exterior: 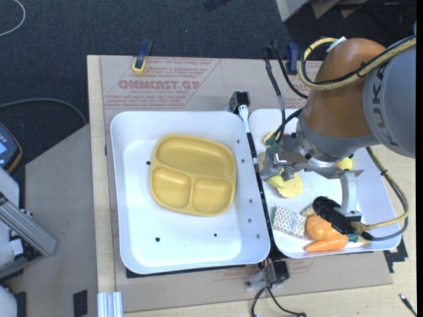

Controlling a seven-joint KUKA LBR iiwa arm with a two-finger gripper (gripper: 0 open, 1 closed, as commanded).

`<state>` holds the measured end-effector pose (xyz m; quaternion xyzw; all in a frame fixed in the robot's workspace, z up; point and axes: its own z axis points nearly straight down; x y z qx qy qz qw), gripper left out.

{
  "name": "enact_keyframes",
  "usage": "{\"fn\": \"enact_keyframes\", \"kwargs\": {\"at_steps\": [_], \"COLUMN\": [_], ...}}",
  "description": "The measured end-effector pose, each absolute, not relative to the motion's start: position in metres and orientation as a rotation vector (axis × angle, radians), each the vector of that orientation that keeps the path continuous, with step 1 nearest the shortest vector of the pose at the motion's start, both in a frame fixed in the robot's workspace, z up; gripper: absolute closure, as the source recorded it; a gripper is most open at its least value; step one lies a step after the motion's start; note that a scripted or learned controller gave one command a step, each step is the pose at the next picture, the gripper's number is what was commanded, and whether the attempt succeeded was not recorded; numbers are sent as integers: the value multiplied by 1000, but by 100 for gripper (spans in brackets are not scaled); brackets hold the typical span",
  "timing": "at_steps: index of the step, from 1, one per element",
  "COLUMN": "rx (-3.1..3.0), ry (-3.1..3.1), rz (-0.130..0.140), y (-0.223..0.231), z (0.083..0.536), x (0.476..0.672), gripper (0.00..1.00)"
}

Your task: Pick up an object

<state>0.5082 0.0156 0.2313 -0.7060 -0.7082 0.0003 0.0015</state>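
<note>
Under the arm (350, 104), half-hidden gripper (277, 167).

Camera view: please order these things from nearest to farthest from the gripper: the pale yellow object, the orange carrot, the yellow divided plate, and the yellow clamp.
Measured from the gripper:
1. Pale yellow object, just below it in the right bin.
2. Orange carrot, near the right bin's front edge.
3. Yellow divided plate, in the left bin.
4. Yellow clamp, at the board's far left corner.
</note>
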Motion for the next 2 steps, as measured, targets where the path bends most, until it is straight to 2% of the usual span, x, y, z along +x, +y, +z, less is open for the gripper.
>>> {"fn": "enact_keyframes", "kwargs": {"at_steps": [1, 2], "rx": [-2216, -2218], "ry": [-2226, -2221], "rz": [-1, 4], "y": [66, 79], "z": [234, 234], "x": [504, 491], "gripper": [100, 100]}}
